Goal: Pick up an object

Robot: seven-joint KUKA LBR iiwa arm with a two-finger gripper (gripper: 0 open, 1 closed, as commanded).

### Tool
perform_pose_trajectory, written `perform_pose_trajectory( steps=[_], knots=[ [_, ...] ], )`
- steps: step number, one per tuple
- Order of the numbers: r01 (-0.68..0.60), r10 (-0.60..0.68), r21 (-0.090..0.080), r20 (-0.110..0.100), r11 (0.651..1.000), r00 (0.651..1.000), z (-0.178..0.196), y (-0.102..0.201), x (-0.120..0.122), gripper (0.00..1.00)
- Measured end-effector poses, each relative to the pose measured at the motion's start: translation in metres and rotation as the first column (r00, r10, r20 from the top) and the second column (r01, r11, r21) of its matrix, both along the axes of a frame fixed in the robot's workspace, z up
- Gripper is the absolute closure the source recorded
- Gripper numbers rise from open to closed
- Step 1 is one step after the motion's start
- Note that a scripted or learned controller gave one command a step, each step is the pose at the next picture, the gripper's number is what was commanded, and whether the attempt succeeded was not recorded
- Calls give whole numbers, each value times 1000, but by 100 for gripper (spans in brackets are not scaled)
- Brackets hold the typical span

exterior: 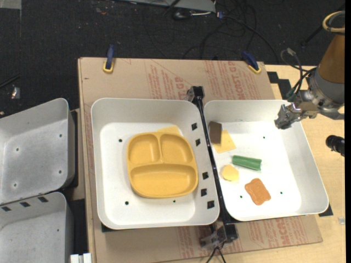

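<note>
The gripper [284, 119] is seen over the right bin's [307, 163] far right corner; whether the jaws are spread cannot be told. In that bin are laid a green stick [246, 161], a yellow wedge [224, 141], a pale round piece [230, 173] and an orange slab [257, 191]. A yellow divided tray [162, 165] is set in the left bin [109, 147].

Right bin [307, 174]: right half open floor; items crowd left nr divider [208, 152].
</note>
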State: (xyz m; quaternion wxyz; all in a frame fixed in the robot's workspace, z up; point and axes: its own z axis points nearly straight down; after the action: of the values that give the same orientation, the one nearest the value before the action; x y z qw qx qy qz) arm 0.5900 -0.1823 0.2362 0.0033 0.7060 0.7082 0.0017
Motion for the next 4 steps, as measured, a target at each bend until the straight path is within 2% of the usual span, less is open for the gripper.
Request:
perform_pose_trajectory(
  steps=[1, 2, 4],
  knots=[
    [0, 0, -1, 1, 1000, 1000, 54, 0, 2, 100],
    [-4, 4, 4, -8, 1000, 1000, 36, 53, 4, 100],
    [-4, 4, 3, -6, 1000, 1000, 23, 159, 19, 100]
  ],
)
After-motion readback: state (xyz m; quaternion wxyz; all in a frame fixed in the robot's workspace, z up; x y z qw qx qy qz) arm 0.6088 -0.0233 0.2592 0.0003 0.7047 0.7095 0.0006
